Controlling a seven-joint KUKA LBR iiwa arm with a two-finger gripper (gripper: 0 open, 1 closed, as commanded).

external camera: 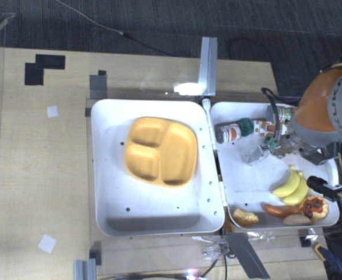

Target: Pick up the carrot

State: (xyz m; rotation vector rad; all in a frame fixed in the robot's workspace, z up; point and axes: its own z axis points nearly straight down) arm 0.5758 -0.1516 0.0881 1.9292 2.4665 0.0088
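Smooth, slightly glossy white plastic for both bins (pixel 101 174); matt yellow plastic for the divided tray (pixel 161 151). Pale, matt wood-grain bench (pixel 37 174). Brushed metal post (pixel 208 69) at 12 o'clock. Glossy orange band (pixel 316 107) at 3 o'clock.

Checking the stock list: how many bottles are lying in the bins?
1. A bottle lies on its side at the far left of the right bin, beside the divider. The arm may hide others.
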